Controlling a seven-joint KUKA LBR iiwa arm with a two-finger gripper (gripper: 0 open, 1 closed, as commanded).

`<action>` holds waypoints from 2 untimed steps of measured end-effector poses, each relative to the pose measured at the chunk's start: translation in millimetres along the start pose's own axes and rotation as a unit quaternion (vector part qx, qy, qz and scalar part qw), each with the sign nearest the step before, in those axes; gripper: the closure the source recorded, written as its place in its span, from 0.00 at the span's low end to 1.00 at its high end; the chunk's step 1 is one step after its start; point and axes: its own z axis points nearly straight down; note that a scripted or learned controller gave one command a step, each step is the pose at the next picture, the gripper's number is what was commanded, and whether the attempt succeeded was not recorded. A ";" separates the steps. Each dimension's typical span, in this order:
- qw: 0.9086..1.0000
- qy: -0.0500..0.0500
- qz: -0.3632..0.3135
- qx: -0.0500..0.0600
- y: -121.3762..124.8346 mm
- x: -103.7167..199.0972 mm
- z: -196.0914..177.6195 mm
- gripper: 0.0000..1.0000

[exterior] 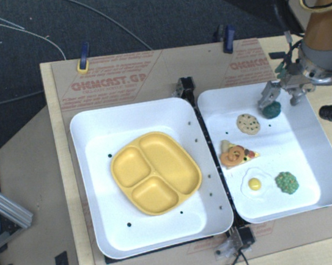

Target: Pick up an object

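The claw (pixel 279 96) hung over the far right part of the right bin (pixel 321 136), below the grey wrist with its orange band. A small dark-teal object (pixel 270 109) sat right at the lower-left finger of the claw, apparently touching it or tucked just under it. Whether the piece was between the fingers or merely beside one could not be told from this angle, nor whether the claw was released or clenched.

The relation that mattered — the teal object lay toward the near-left of the claw, offset rather than centred beneath it. It looked roundish, with no clear long axis, so approach angle probably counted for little; centring would count for more.

Other candidates lay farther toward the near left in the same bin:
- cookie (pixel 248 124), just beside the teal piece
- pizza slice (pixel 236 155), near the bin's left wall
- fried egg (pixel 254 183), below it
- broccoli (pixel 287 182), to the right of the egg

The yellow divided plate (pixel 155 172) sat in the left bin (pixel 91 171), well apart from the claw — no likely target.

Judgement: the teal object was the nearest pick.
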 end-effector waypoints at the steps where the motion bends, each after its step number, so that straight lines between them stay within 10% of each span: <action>1: 1.000 0.000 -0.001 -0.001 4.8 1.3 43.9 0.00; 2: 1.000 -0.001 -0.001 -0.004 6.1 1.2 30.0 1.00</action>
